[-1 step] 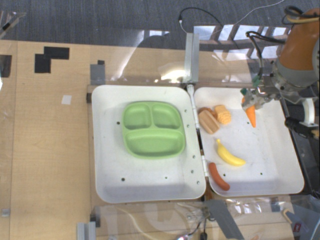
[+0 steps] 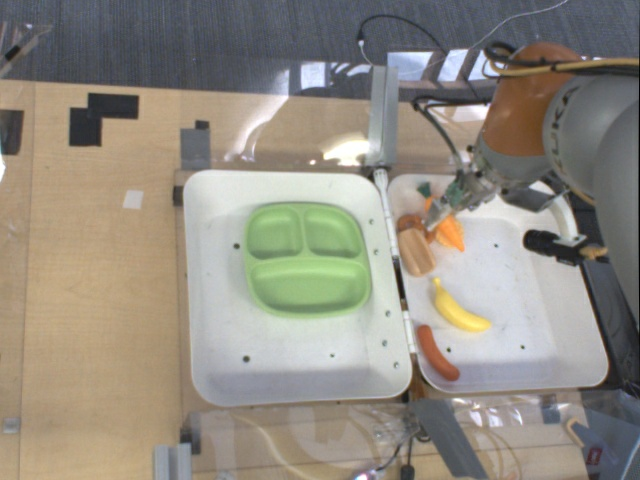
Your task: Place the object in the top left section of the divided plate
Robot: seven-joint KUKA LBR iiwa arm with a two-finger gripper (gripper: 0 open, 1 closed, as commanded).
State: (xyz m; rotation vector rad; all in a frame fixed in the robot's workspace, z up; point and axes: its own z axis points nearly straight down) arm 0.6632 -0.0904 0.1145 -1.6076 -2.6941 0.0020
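Green divided plate, one banana, one sausage, one carrot

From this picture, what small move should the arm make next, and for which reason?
Probably a short descent onto the orange carrot-like toy. The gripper hangs right at it in the right bin, beside the tan bread-like piece, and nothing can be seen between its fingers. The green divided plate lies in the left bin, so a grasp comes before any carry.

arm: reaching in from right | tool: low, pointing down-left
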